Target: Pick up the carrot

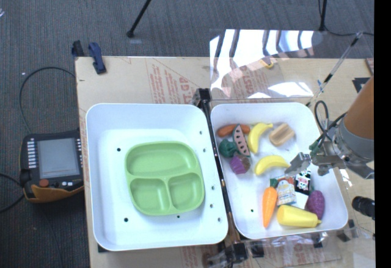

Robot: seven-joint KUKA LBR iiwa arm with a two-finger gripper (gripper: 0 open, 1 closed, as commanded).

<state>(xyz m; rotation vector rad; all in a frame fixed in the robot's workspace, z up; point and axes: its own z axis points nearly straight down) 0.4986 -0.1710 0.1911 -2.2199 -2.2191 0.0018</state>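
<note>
- The surface [146, 77] is a flat brown board with red printing; it carries two shallow white bins side by side, with bare board open along its far edge.
- The left bin [110, 126] is smooth white plastic with rounded corners. It holds one green tray [164, 177], a matte rounded plate with three compartments, and has open white floor all around the tray.
- The right bin [305, 113] is the same make, and crowded: toy foods fill most of its floor, leaving free room mainly along its far wall and at its near left corner.
- The arm [365, 123] comes in over the right bin's right rim, grey with an orange band.
- The gripper [303, 163] hangs low over the right side of that bin, just beside the near banana; whether its fingers are spread or pressed together I cannot tell.
- Two yellow bananas: one [261, 134] curved near the bin's middle, the other [270, 164] nearer the gripper.
- One carrot [269, 205], an orange tapered cone, lies near the bin's near wall, pointed end toward the near rim, touching a small printed carton [285, 191] on its right.
- One smooth yellow lemon-like piece [297, 217] sits just beside the carrot, with one bumpy purple piece [315, 204] next to it.
</note>
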